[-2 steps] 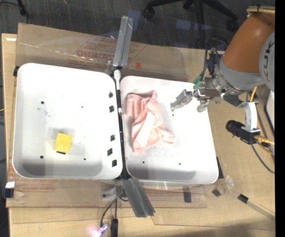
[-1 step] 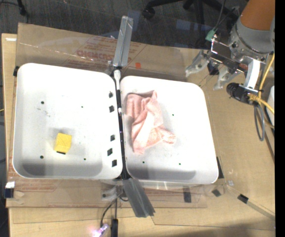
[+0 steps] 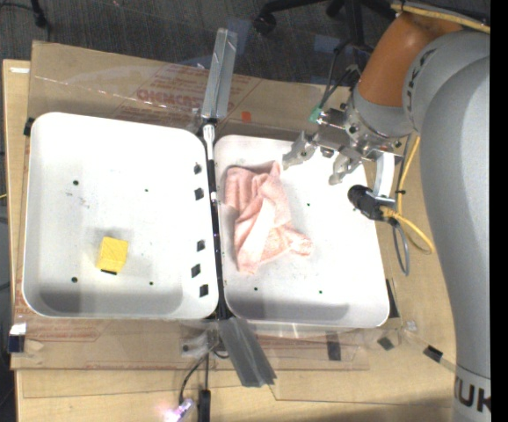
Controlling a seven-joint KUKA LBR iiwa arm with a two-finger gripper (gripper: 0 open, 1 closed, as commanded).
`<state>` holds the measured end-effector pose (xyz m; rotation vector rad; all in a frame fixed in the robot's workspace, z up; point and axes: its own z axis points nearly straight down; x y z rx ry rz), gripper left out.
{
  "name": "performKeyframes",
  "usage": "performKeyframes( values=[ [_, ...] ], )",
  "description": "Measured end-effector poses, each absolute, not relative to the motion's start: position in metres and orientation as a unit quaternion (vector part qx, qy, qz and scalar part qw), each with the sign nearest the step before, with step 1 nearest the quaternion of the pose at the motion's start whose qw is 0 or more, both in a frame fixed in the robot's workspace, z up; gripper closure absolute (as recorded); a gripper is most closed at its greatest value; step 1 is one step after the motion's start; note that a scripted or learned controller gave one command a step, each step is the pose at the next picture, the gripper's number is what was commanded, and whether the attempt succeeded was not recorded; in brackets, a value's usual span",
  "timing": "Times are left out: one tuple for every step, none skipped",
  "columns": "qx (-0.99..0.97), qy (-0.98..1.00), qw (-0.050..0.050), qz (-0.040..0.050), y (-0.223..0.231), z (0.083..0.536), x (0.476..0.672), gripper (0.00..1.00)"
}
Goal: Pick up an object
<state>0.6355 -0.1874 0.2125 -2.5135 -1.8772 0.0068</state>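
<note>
1 fixed camera overhead (slanted) covering 2 bins (image 3: 34, 192).

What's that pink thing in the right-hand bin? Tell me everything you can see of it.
The pink cloth looks like soft fabric, pale pink with lighter patches, crumpled into folds rather than spread flat. It lies on the floor of the right bin, in the left half, its left edge close along the wall next to the divider. One corner points up toward the gripper, which hovers just beyond that tip with its fingers spread; the cloth is not between them. Nothing else lies on it.
</note>
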Motion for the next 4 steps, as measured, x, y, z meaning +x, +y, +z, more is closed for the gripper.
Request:
performKeyframes(
  values=[
    [-0.801,-0.598,0.002,0.0019,-0.187,0.213,0.636,0.00],
    [-0.698,-0.716,0.000,-0.0001,-0.144,0.093,0.599,0.00],
    [-0.697,-0.717,0.000,0.0007,-0.145,0.103,0.599,1.00],
    [-0.724,-0.690,0.001,0.0009,-0.083,0.208,0.637,1.00]
  ],
)
